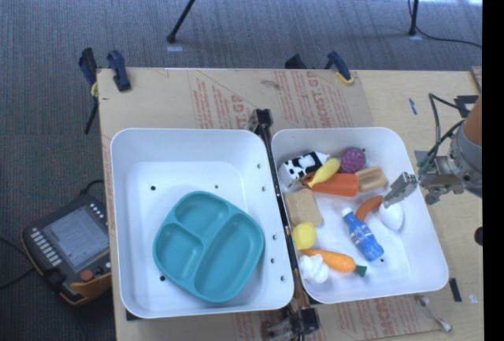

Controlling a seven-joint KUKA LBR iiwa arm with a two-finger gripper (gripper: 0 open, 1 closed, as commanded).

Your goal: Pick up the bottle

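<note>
The bottle (362,235) is small and blue with a white cap and a white label. It lies on its side in the right bin (425,268), right of centre, with the cap pointing up-left. My gripper (404,187) reaches in over the right rim of that bin. It hangs above a white egg-shaped piece (392,216), up and to the right of the bottle and apart from it. Nothing shows in its grip.
Around the bottle lie toy foods: a carrot (340,261), a lemon (304,235), a cracker (303,207), an orange sausage (368,208), a larger orange vegetable (339,185), a banana (324,172). The left bin (134,150) holds a teal divided plate (209,246).
</note>
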